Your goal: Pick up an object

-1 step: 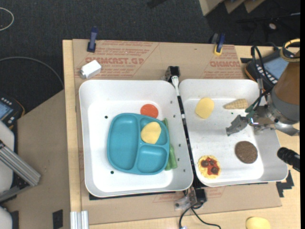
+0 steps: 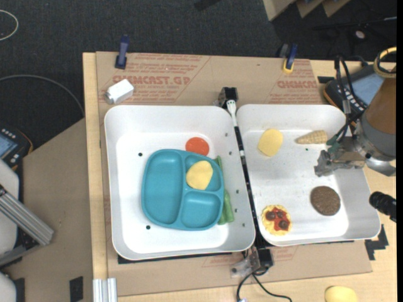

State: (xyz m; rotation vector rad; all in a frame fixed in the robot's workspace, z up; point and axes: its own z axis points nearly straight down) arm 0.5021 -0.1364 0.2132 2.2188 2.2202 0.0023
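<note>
Two white bins side by side on the bench, left bin point(image 2: 119, 168) and right bin point(image 2: 302, 231). Inside the right bin, four toy foods: a yellow lump point(image 2: 271, 142) at 11 o'clock, an ice cream cone point(image 2: 313, 137) at 1 o'clock, a brown cookie point(image 2: 325, 201) at 4 o'clock, and a little pizza point(image 2: 276, 219) at 7 o'clock. Inside the left bin, a blue tray point(image 2: 167, 190) with a yellow toy point(image 2: 199, 175) in its upper right part, an orange ball point(image 2: 198, 146) just past the tray at 12 o'clock, and something green point(image 2: 225, 203) along the tray's right side. Down low over the right bin's 3 o'clock side, the gripper point(image 2: 329, 159), with nothing seen in it; too dark and small to tell how wide the fingers stand. Closest things to grab: the cone, just at 11 o'clock from the gripper, long way lying left to right with its tip to the left, and the cookie, near at 6 o'clock. Probably an easy short reach to either one.
</note>
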